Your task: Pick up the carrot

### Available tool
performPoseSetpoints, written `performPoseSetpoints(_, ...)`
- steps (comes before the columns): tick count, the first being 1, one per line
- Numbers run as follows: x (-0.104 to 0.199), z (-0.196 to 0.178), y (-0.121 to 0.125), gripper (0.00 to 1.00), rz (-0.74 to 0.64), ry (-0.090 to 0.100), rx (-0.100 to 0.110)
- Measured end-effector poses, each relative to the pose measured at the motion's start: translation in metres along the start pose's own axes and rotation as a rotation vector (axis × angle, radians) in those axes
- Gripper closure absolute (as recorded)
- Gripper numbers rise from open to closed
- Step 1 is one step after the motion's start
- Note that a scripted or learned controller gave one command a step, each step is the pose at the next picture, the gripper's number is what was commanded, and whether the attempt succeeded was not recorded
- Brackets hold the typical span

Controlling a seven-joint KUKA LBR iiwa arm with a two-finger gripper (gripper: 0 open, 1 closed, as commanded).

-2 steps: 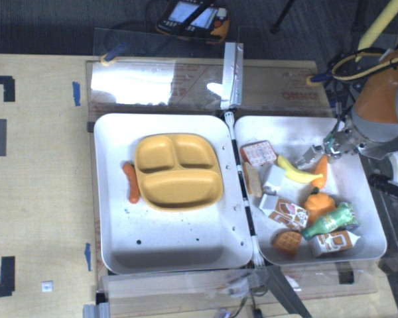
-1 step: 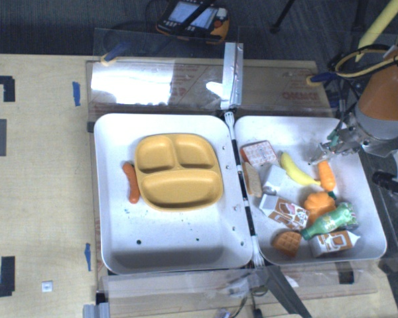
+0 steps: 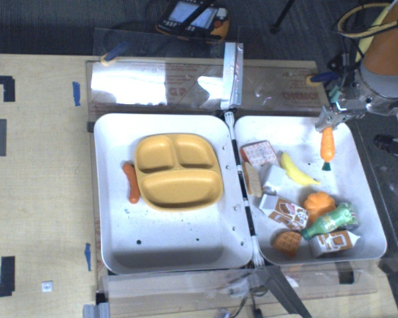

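Note:
The carrot [image 3: 327,144] is orange with a small green tip pointing down. It hangs upright over the far right part of the right bin [image 3: 370,197]. My gripper [image 3: 329,122] comes in from the upper right and sits directly on the carrot's top end. Its fingers [image 3: 324,119] are closed around that end, so the carrot is gripped at its top. The carrot's lower end appears to be off the bin floor.
Under and beside the carrot the right bin holds a banana [image 3: 297,169], a red-and-white box [image 3: 259,153], a bread slice [image 3: 253,179], an orange vegetable [image 3: 318,203], a green bottle [image 3: 328,220], small cartons [image 3: 333,242] and a waffle [image 3: 286,242]. The left bin holds a yellow divided plate [image 3: 178,171] and a sausage [image 3: 131,182].

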State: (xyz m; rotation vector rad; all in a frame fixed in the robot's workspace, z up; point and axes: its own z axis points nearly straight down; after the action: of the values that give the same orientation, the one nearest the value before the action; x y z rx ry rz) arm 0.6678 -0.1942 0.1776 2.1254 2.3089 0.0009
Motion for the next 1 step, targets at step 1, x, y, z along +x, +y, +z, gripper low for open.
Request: performPoseSetpoints(1,0.0085,0.0606,0.0004,1.0,-0.249,0.003,0.003)
